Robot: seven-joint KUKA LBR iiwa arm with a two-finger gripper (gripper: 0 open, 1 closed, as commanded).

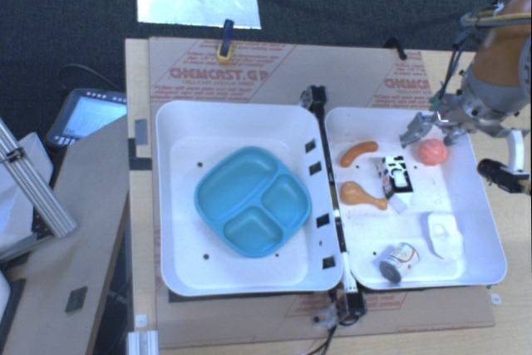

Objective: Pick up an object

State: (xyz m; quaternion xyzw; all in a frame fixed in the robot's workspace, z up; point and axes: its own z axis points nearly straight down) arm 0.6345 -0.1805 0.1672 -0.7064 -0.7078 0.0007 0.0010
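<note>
The arm's pincer hangs over the far edge of the right bin, just beside a pink ball; whether it is spread or pressed together cannot be told. Nearer the bin's middle lie an orange sausage, a drumstick and a black-and-white block. A blue divided plate rests in the left bin.

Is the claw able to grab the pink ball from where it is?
Probably yes. The claw hangs in the right bin, just above and left of the pink ball. Nothing lies on top of the ball, and the sausage sits well apart.
</note>
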